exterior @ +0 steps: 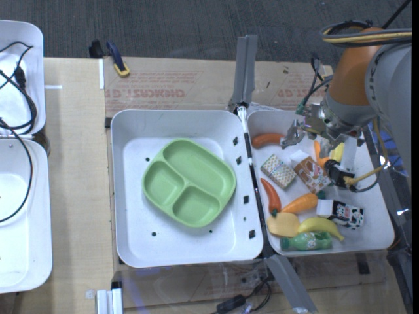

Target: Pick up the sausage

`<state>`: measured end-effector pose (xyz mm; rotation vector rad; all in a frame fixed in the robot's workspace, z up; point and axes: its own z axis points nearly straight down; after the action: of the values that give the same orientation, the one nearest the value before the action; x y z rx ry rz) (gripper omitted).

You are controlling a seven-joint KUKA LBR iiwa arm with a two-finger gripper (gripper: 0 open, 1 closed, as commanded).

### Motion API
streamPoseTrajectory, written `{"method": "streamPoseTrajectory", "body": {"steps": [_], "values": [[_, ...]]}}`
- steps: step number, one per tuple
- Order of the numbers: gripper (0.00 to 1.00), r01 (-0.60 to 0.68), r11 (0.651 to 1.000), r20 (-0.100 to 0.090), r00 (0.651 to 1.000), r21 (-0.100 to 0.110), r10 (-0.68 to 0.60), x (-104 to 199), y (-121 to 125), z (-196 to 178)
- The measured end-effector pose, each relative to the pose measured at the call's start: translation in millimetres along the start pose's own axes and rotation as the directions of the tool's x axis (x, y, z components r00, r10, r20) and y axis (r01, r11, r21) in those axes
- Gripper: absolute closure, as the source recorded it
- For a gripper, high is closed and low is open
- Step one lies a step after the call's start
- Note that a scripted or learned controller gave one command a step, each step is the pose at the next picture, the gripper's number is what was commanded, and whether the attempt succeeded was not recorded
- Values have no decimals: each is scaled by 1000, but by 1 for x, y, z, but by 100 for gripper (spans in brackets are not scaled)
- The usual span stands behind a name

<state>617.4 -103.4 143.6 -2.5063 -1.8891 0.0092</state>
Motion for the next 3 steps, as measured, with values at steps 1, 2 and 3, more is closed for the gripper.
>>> {"method": "streamPoseTrajectory", "body": {"steps": [1,2,3], "values": [[0,-40,999,0,999,0,40,13,21,56],[100,-37,999,3,999,5,37,12,21,50],[0,-37,999,3,999,5,37,12,21,50]]}}
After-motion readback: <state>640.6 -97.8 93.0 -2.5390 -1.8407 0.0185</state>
